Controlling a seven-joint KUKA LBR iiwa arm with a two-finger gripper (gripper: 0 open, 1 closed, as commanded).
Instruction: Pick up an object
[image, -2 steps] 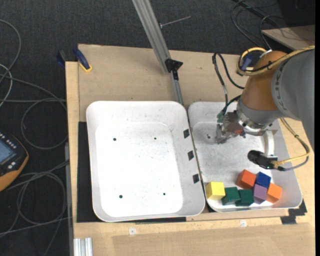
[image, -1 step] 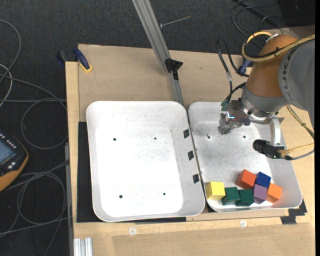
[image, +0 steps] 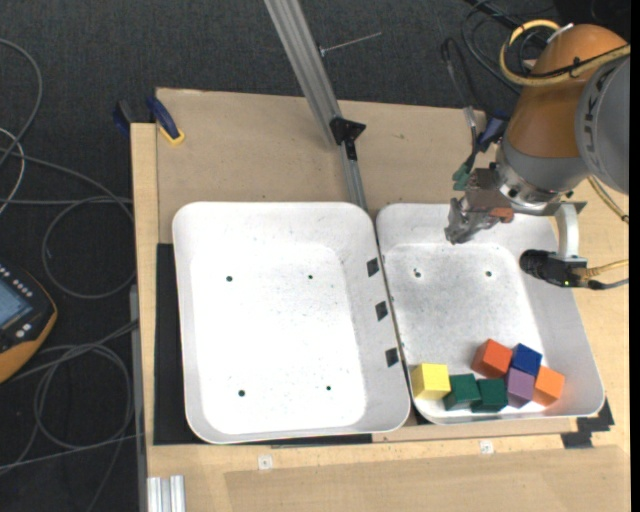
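Several small blocks lie bunched at the near end of the right bin (image: 560, 300): a yellow block (image: 432, 379), two green blocks (image: 476, 392), an orange-red block (image: 492, 356), a blue block (image: 525, 357), a purple block (image: 521, 383) and an orange block (image: 549, 384). My gripper (image: 462, 228) hangs over the far end of that same bin, well away from the blocks, with nothing visible between its fingers. The fingers are dark and too small to tell how they stand.
The left bin (image: 200, 300) sits beside the right one on the wooden bench. A slanted metal bar (image: 318, 90) crosses behind the bins. A blue-and-yellow clamp (image: 165, 120) sits at the far left corner. Cables lie on the floor at left.
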